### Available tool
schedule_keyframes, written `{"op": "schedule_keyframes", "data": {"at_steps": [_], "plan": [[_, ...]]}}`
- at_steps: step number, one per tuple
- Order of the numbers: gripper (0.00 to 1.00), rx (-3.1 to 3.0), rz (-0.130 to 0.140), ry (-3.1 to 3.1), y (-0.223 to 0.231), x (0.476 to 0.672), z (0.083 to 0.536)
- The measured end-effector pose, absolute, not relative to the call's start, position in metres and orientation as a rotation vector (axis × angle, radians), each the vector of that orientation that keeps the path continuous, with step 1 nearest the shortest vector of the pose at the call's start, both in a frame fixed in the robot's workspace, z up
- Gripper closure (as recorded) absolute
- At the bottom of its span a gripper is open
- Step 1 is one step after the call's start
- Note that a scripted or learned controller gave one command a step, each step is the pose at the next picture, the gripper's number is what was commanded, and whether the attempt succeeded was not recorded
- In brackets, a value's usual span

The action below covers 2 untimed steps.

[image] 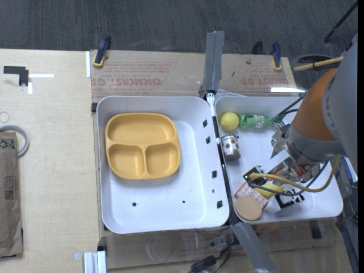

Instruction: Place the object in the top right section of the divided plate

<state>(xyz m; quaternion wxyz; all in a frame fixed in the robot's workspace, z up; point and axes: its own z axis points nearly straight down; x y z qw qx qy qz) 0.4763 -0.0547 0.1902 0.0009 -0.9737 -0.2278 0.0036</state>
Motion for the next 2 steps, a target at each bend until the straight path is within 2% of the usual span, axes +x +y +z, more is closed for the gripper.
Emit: {"op": "schedule_keyframes", "data": {"at_steps": [1,2], "plan": [[1.00,-3.000,0.010,-0.921,-0.106,0.476,0.143],[1.00,-3.050,0.007,-0.750,-0.019,0.477,0.191]]}}
